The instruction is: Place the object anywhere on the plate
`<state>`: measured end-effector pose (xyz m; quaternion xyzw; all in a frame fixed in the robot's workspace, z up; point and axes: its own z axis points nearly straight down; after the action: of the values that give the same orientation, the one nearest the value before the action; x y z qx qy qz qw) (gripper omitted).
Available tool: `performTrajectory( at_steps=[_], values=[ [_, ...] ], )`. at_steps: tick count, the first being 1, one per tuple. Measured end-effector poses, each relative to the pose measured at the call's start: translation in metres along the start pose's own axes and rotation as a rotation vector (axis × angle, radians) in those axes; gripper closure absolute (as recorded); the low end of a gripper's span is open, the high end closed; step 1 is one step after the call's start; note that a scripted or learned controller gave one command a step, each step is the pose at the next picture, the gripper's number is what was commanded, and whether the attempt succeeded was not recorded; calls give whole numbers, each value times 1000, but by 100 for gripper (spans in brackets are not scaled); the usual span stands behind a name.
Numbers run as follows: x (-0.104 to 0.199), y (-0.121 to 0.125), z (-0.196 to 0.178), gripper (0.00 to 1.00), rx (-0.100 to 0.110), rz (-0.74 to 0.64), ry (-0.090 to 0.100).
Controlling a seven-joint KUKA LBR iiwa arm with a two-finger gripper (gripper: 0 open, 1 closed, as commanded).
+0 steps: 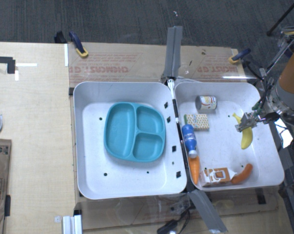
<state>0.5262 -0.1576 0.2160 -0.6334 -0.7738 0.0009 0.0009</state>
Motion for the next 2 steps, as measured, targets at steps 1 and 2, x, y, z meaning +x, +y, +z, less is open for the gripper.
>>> performTrajectory(
  at_steps=[1,2],
  values=[
    [77,27,-13,100,0,62,-1],
    [131,83,27,100,2,-187,-1]
  ],
)
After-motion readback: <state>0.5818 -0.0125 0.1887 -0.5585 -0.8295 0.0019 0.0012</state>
